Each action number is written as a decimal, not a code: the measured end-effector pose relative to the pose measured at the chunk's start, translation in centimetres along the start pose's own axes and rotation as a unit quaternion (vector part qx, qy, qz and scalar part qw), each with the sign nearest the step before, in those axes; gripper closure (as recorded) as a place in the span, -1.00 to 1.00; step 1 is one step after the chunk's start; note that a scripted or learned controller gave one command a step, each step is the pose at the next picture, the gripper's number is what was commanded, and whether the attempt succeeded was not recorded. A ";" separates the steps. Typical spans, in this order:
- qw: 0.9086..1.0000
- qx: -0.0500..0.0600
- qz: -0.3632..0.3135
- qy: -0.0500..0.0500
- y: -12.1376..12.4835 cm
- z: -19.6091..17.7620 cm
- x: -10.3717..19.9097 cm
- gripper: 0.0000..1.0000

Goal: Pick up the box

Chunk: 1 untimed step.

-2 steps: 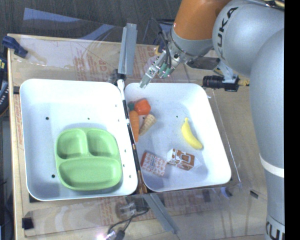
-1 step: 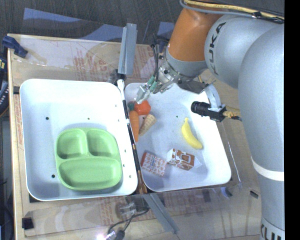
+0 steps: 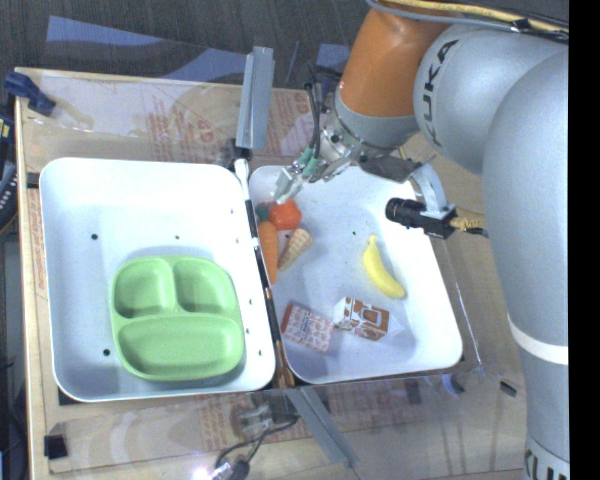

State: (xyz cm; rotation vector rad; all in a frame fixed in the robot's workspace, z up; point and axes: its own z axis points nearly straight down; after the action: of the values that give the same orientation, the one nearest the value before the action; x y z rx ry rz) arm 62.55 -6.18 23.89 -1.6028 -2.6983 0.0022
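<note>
Hand point(image 3: 298, 178) low over the far left corner of the right bin point(image 3: 435, 298), fingers pointing toward the bin's left wall. Cannot tell whether it is wide or narrow; nothing seen between the fingers.

Box point(image 3: 364, 318), brown and white, lies flat near the right bin's near edge, about mid-width, well apart from the hand and toward the near side from it. A second small carton point(image 3: 307, 327) sits just beside it on the left.

Just below the hand: an orange-red piece point(image 3: 283, 214), a carrot point(image 3: 269, 250) along the left wall, a cone point(image 3: 295, 245) beside it. Banana point(image 3: 382, 268) right of centre.

Left bin point(image 3: 70, 268) carries a green divided tray point(image 3: 178, 317) toward its near side.
</note>
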 end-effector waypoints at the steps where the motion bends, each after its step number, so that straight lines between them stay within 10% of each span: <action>1: 1.000 0.000 -0.002 0.000 0.1 -1.0 0.0 1.00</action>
State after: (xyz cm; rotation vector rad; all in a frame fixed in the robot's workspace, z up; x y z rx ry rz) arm 62.62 -6.14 24.93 -1.5985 -2.7011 0.0009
